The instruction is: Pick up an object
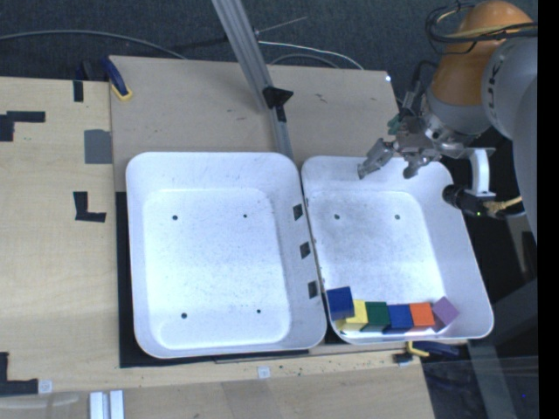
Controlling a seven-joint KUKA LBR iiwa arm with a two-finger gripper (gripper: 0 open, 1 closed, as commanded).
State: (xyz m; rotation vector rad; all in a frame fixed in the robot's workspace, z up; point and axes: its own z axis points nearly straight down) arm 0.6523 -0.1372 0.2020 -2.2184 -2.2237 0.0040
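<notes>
The right-hand bin (395,234) serves as the landmark: the grey arm (515,68) hangs over its far rim, away from the near wall where the work lies. The gripper (390,162) hovers at that far rim with its fingers spread and nothing between them, probably readied for a descent. The coloured blocks (389,314) sit in a row against the bin's near wall, well apart from the gripper, likely having slid there down its sloping side.

A robotics lab is showing here — a pale plywood bench (201,103) bearing black tape marks (85,206), loose cables (314,55) trailing across dark carpet (349,7).
</notes>
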